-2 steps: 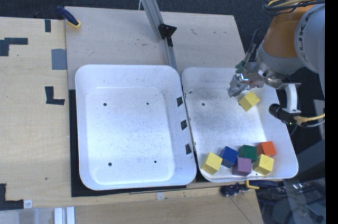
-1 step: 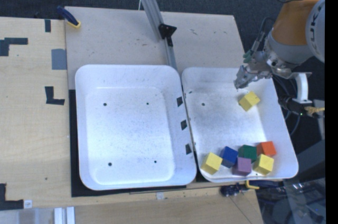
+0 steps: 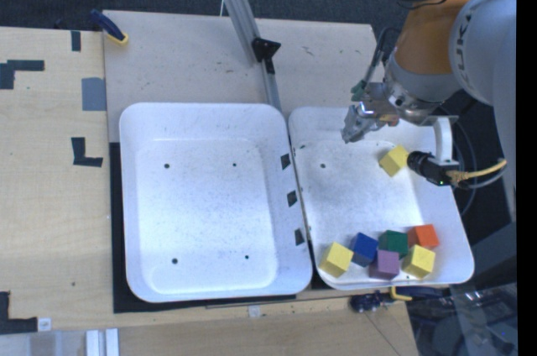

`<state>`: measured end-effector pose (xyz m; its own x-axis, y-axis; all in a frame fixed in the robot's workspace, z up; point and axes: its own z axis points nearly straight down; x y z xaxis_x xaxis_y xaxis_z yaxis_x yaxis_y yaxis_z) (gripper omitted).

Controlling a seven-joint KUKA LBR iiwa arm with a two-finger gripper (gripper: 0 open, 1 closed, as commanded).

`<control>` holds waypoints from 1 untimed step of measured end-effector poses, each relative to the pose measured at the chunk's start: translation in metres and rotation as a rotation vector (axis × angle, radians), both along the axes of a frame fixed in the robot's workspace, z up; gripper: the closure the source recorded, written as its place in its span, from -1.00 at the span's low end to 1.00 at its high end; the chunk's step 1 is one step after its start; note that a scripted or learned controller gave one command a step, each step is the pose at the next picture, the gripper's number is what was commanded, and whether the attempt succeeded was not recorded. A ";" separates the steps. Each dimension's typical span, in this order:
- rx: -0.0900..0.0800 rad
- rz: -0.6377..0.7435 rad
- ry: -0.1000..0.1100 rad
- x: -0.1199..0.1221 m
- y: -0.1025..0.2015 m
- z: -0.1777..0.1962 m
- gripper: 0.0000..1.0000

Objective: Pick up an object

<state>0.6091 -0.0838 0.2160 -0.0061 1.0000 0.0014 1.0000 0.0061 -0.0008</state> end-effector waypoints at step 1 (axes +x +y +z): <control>0.001 0.001 0.000 -0.005 0.055 0.008 1.00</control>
